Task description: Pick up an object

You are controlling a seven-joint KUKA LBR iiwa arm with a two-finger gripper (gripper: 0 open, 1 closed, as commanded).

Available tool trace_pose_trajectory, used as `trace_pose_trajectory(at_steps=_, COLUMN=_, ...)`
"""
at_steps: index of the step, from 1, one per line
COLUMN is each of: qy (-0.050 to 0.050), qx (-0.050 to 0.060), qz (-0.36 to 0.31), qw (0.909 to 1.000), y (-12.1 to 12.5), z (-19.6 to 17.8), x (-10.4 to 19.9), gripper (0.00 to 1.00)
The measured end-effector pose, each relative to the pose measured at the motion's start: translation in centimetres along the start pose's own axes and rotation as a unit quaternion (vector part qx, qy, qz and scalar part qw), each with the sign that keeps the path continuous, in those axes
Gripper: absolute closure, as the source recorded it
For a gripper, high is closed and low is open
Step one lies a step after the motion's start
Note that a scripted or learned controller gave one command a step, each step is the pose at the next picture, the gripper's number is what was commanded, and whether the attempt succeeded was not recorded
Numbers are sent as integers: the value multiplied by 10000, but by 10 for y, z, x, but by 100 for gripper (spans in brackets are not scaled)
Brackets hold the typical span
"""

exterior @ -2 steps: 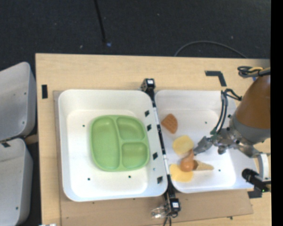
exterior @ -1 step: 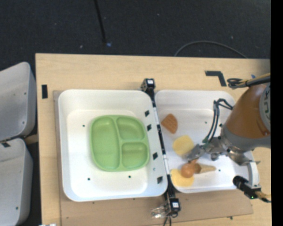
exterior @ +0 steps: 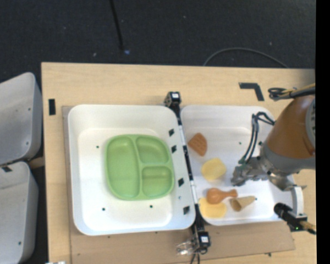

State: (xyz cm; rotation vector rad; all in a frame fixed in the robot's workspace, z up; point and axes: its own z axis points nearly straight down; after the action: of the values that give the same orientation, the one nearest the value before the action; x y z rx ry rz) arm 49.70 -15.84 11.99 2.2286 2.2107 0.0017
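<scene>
One fixed camera, high above the desk (exterior: 126, 84), looking down at a slant. Far enough to take in both white bins (exterior: 88, 213) side by side, the desk edges and dark floor beyond. Arm (exterior: 291, 139) entering from the right.

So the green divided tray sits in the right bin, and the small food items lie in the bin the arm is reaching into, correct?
Not quite. In the camera view the green divided tray sits in the left bin, not the right. The rest holds: the small food items lie in the right bin, where the arm is reaching in.
</scene>
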Motion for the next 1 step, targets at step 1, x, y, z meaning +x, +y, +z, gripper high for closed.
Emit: trace_pose_trajectory(at_steps=1, qy=-6, qx=-16, qz=-41, qw=10000, y=5, z=-43, x=-4, gripper=100)
